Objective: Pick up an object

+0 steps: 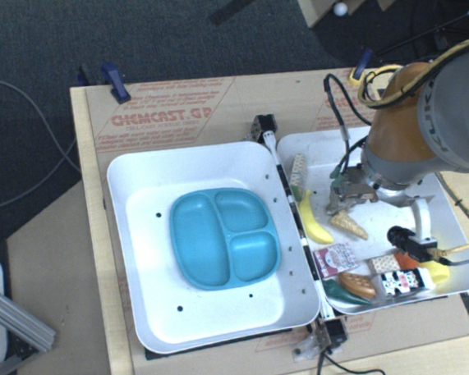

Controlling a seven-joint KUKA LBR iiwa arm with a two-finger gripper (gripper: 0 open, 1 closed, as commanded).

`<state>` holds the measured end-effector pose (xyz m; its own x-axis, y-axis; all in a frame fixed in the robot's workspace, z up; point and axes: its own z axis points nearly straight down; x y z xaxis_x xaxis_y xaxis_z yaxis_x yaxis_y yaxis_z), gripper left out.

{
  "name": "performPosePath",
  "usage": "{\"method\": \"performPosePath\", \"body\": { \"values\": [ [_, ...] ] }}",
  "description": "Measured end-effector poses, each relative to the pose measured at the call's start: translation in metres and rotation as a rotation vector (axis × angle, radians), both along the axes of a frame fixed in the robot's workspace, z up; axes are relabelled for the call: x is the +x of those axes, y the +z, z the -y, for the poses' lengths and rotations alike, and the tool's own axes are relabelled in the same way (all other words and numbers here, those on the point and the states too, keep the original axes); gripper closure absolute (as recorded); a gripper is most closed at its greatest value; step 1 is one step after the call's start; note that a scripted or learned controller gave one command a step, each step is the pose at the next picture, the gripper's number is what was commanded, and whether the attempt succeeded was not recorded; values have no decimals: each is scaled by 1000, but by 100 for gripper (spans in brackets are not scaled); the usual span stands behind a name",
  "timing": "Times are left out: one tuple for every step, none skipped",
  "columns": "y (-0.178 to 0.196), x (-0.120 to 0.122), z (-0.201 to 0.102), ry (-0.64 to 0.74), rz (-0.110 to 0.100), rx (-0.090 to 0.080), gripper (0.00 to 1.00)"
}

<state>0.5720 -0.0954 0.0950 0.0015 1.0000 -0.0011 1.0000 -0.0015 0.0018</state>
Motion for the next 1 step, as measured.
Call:
{"method": "performPosePath", "body": {
  "values": [
    [91, 13, -59, 4, 1, 2, 100]
  ]
}}
